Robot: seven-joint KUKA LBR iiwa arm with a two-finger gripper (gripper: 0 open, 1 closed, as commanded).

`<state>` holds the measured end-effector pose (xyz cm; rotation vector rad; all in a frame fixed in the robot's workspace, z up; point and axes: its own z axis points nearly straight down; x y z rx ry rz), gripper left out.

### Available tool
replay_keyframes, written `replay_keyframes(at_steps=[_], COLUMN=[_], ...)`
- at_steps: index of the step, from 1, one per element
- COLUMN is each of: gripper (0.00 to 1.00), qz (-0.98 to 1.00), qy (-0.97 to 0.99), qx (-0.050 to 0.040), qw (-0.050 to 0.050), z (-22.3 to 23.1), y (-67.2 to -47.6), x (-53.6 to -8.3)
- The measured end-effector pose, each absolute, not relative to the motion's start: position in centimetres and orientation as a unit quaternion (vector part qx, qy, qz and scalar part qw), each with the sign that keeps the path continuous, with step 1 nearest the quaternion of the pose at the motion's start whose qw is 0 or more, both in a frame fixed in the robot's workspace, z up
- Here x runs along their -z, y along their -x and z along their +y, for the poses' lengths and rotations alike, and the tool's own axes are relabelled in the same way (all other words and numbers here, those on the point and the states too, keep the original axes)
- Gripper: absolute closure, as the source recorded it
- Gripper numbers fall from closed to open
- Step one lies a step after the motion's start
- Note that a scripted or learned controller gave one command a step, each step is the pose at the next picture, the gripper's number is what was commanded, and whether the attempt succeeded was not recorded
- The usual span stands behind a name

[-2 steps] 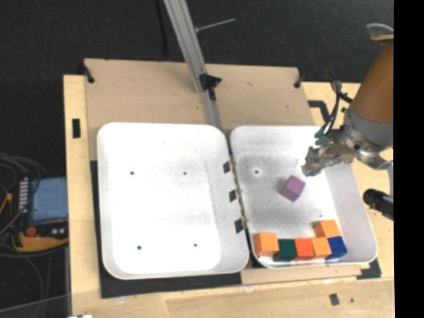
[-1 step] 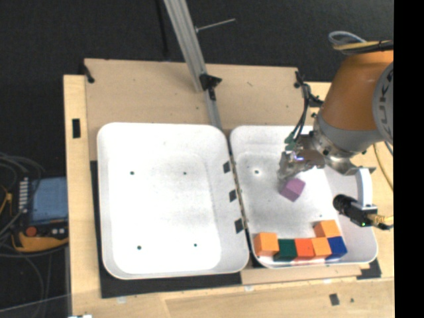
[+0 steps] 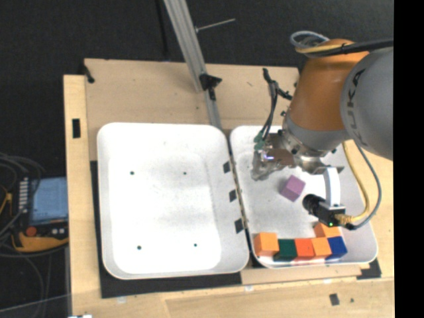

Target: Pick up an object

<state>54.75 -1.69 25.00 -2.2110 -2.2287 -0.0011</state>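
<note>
My gripper [image 3: 264,167] hangs over the right bin [image 3: 255,141], near its left wall in the upper half. A purple block [image 3: 291,188] lies just to the gripper's lower right, apart from it. Along the bin's front edge sits a row of blocks: orange [image 3: 266,242], green [image 3: 287,248], orange-red [image 3: 305,247], orange [image 3: 321,246] and blue [image 3: 336,245]. Nothing shows between the fingers, and their gap is too small and dark to read.
The left bin [image 3: 165,197] lies beside the right one, with small clips on the shared wall [image 3: 235,194]. A grey metal pole [image 3: 192,45] slants up from behind the bins. A black cable fitting [image 3: 319,209] hangs from the arm over the right bin.
</note>
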Motion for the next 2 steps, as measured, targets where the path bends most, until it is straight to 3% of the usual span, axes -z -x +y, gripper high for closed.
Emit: replay_keyframes(at_steps=[2], gripper=[1.0], qz=[-0.71], qy=[0.705], qx=[-0.0011], qw=[0.002], z=[8.4], y=[-53.1], x=[-23.0])
